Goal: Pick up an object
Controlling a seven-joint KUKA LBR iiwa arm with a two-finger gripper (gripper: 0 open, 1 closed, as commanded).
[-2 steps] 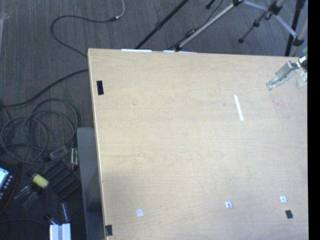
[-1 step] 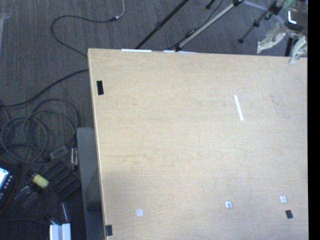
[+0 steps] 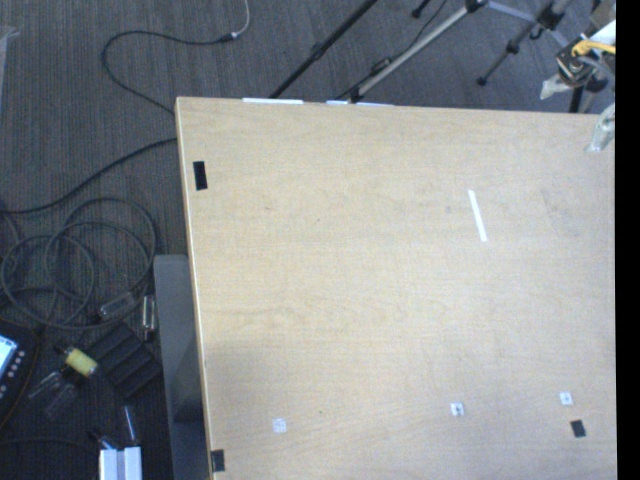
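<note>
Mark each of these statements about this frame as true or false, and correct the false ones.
1. A thin white strip lies on the right half of the wooden tabletop. True.
2. That strip runs parallel to the tabletop's near edge. False: it runs nearly front to back, at a slight slant.
3. Cables lie coiled on the floor to the left of the bench. True.
4. The floor is white tile. False: it is dark grey carpet.
5. A small black marker sits near the tabletop's far left corner. True.
6. The tripod legs stand on the tabletop. False: they stand on the carpet beyond its far edge.
</note>
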